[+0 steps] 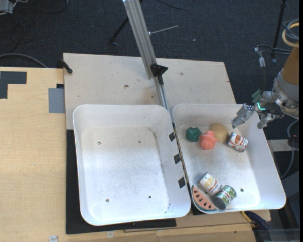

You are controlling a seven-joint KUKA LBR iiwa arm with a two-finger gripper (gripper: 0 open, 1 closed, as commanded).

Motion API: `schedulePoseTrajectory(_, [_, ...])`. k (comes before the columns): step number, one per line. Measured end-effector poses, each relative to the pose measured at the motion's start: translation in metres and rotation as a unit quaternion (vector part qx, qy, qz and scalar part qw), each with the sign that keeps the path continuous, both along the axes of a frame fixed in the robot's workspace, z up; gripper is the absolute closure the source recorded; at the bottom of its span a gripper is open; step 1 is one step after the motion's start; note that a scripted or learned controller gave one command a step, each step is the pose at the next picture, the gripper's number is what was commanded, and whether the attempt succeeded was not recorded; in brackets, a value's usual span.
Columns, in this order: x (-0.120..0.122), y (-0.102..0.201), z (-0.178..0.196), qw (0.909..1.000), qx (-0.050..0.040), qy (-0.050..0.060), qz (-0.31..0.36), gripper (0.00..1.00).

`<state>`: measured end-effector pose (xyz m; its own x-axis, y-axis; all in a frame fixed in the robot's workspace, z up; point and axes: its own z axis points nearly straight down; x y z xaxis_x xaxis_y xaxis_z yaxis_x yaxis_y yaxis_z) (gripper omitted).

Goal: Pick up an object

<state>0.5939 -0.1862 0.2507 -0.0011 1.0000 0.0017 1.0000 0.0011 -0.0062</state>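
My gripper hangs over the right bin's far right edge, fingers spread open with nothing between them. Just below and left of it lies a small red and white can. Further left in the same bin sit a tan round object, a pink-orange object and a dark green object. At the bin's front lie two more cans and a watermelon slice.
The left bin stands beside the right one, with black clips along the shared rim. A slanted metal rail rises behind the bins. Bare wooden bench lies to the left.
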Motion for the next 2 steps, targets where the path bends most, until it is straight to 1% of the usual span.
schedulePoseTrajectory(1, [0.001, 0.000, 0.002, 1.0000, -0.0006, -0.002, 0.001, 0.00])
schedulePoseTrajectory(2, [-0.001, 0.005, -0.062, 1.0000, 0.0005, 0.001, 0.000, 0.00])
